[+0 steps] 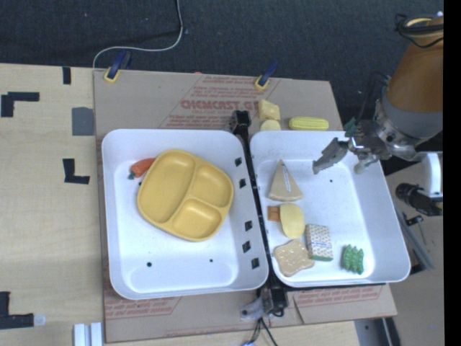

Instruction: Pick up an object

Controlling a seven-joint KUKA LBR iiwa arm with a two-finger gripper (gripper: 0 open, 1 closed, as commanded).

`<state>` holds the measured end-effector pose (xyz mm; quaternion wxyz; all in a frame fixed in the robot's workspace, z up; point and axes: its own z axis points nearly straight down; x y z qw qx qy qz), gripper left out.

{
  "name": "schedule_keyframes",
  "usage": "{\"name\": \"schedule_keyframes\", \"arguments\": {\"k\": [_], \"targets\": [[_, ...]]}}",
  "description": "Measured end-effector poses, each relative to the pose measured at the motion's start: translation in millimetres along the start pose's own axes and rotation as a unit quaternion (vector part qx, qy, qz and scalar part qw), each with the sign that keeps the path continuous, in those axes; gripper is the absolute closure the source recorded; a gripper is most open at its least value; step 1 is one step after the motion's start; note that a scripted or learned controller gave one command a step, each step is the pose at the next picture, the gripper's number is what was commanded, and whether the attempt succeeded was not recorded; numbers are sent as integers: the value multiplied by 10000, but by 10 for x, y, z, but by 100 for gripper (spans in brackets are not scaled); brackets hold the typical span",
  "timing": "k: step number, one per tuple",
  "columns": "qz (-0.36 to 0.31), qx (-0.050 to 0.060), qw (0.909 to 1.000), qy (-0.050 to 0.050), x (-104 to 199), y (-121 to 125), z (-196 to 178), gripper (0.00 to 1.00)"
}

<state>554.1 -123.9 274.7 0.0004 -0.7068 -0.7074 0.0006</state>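
We note approach step: end effector [338,157] over right bin [374,215], grip state indeterminable; next, descend onto wedge [284,184].

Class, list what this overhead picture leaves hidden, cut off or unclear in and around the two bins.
- Orange item, camera view: partly hidden under the yellow divided plate.
- Gripper: small and blurred, finger state unclear.
- Arm: cut off by the right edge.
- Small orange piece: too small to identify.

The yellow tray [186,194] hides most of an orange carrot [142,166].
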Motion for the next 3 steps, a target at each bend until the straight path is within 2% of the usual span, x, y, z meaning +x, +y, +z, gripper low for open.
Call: {"name": "schedule_keyframes", "arguments": {"k": [1,2,3], "targets": [[-16,37,10000,10,343,309,970,0],[-6,-15,10000,-13,294,453,1948,0],[-5,-11,10000,0,299,456,1796,100]]}}
